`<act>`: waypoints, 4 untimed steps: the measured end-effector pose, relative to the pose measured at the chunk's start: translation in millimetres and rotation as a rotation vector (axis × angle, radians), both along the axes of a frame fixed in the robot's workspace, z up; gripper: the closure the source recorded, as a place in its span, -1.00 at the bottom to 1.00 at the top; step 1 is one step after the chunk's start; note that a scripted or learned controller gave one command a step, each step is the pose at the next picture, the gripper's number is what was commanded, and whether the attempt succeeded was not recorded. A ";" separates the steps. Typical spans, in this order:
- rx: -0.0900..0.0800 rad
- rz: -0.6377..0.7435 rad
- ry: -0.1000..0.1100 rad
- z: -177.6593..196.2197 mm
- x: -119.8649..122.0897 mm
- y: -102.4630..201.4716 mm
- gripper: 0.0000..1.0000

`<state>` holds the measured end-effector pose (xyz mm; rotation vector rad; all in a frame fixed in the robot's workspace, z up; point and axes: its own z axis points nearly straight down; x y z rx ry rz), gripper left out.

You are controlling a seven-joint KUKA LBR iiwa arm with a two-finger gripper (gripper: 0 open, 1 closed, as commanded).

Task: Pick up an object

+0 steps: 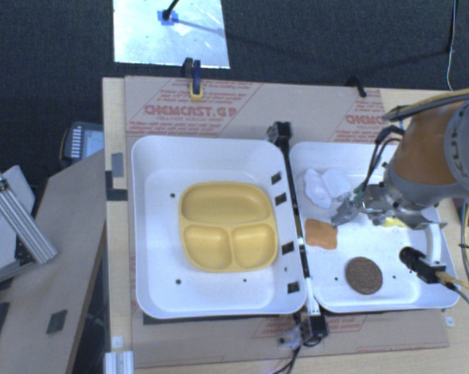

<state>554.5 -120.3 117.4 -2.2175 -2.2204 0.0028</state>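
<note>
The grey gripper [351, 206] hung low in the right-hand white bin [351, 298], between a crumpled white soft wad [325, 185] and a flat orange wedge-shaped piece [322, 234]; how it was set I could not tell, and I saw nothing in it. The wedge looked light, thin and slippery, best pinched across its narrow edges. A brown round disc [364, 275] lay nearby, a yellow divided plastic tray [227, 226] in the left bin.

R bin [340, 301] crowded: white wad [326, 185], orange piece [322, 234], brown disc [364, 275], arm [429, 162] overhead. L bin [153, 232]: yellow tray [225, 226] mid, margins free.
</note>
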 end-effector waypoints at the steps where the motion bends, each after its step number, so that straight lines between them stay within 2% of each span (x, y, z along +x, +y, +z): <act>1: -0.002 -0.001 -0.006 -32.9 1.2 -0.2 -1.00; 2: -0.001 0.000 -0.012 -19.3 3.5 0.3 1.00; 3: -0.002 0.001 -0.008 25.6 -1.3 0.2 1.00; 4: -0.003 0.002 -0.011 88.6 -0.8 -5.2 1.00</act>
